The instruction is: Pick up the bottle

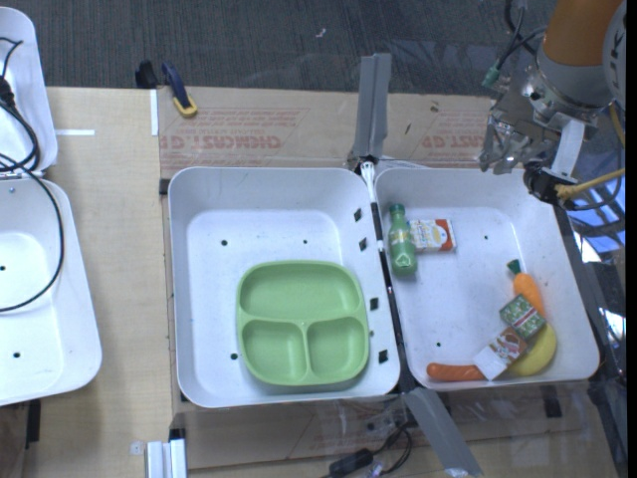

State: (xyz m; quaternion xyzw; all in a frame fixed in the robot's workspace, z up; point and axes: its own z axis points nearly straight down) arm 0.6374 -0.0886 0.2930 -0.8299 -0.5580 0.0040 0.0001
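The right bin (557,229) holds the green bottle (401,239), lying flat against the left wall beside a small carton (432,235). Likely light, rigid and slippery: grasp across the mid-body. The end effector (508,152) hovers above the far rim; finger state indeterminate.

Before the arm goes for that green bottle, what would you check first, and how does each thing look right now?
1. Bottle located: ok. The green bottle lies in the right bin, against its left wall.
2. Top of bottle uncovered: ok. Nothing lies on it.
3. Room around it: not ok. A small carton sits close on its right and the bin wall crowds its left.
4. Gripper lined up: not ok. It hangs over the bin's far right corner, away from the bottle.
5. Fingers ready: cannot tell.
6. Other items out of the way: ok. Carrot and banana lie at the bin's right side.
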